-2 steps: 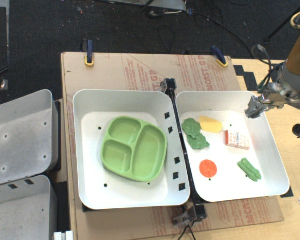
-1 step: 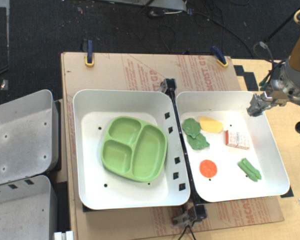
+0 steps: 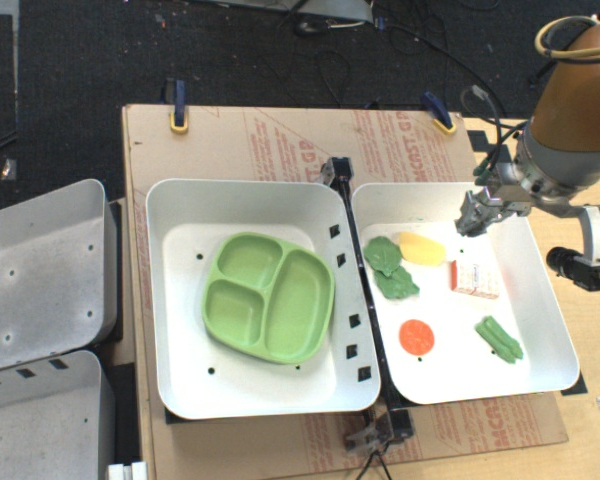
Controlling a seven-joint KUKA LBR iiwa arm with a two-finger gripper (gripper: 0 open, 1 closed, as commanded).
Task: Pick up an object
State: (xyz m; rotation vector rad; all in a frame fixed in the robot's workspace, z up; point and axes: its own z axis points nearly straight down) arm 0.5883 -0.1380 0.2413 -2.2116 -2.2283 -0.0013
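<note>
Arm: grey KUKA arm with orange band reaches in from the right edge of the frame, upper right.
Gripper: two-finger gripper (image 3: 477,214) sits over the upper right part of the shallow white right-hand bin (image 3: 550,313); too small and dark to tell its state, and nothing shows in it.
Nearest candidate: pale yellow rounded plastic piece (image 3: 422,249), just left and below the gripper in the frame; long axis runs roughly left to right.
Second candidate: small flat white-and-red box (image 3: 474,279), almost straight below the gripper in the frame, long axis near horizontal.
Others in right bin: floppy green leaf-shaped toy (image 3: 390,268) touching the yellow piece's left end; flat orange-red disc (image 3: 416,337) lower centre; green pod-like piece (image 3: 499,338) lower right, lying diagonally.
Left bin: shallow white left-hand bin (image 3: 175,218) holds a light green three-compartment plastic tray (image 3: 269,297), well apart from the gripper.
Judgement: the yellow piece or the box looks the shortest reach; a descent with a small shift toward frame-left and down would be needed.
</note>
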